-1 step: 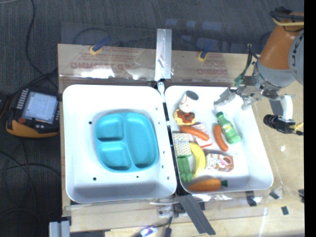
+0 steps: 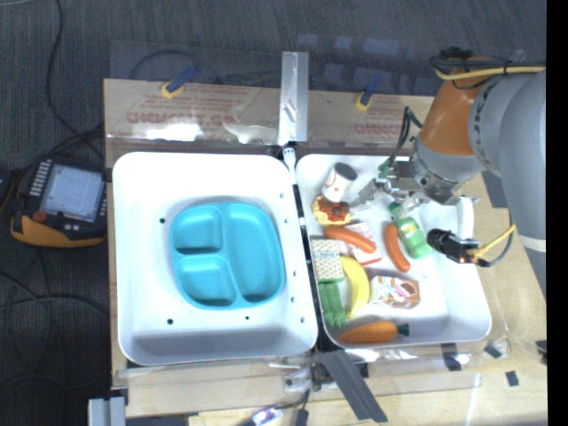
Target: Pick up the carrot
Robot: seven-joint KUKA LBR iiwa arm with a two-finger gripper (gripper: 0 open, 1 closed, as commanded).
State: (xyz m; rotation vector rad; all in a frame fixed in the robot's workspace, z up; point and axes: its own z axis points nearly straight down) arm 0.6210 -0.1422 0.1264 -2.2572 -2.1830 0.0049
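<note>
Claw (image 2: 397,187) hovers over right bin's (image 2: 461,313) upper part, state not discernible; carrot (image 2: 368,332) lies flat at near wall beside banana (image 2: 355,282), probably light, rigid, smooth plastic toy, so grip across the thick orange middle.

Dark grey carpet (image 2: 177,16) covers the floor around the pale wooden counter (image 2: 524,282). Thin black cables (image 2: 53,11) trail across the carpet far to the left of the end effector (image 2: 395,193). A handheld control pendant (image 2: 58,202) with a lit screen and orange edging lies on the floor beyond the counter's left edge. Lighting is even and soft.
</note>
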